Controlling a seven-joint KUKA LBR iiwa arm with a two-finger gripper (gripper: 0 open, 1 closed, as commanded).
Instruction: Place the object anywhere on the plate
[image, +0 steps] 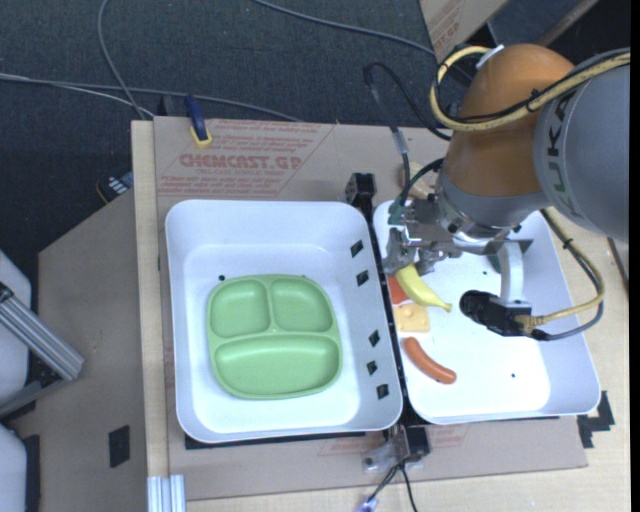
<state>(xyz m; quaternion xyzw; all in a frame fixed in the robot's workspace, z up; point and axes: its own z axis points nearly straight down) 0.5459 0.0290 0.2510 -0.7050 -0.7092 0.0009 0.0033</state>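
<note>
banana (422, 289) lies in the right bin (520, 395), long axis slanting from upper left to lower right, just under the gripper (415, 250); whether it is gripped i cannot tell. green plate (274, 336) sits in the left bin (190, 300).

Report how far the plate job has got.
Done: nothing yet; the green plate in the left bin carries no object. In hand: the pincer sits low over the banana in the right bin. Left: lifting an object, carrying it across, setting it on the plate. The sausage and cheese piece lie nearby.
</note>
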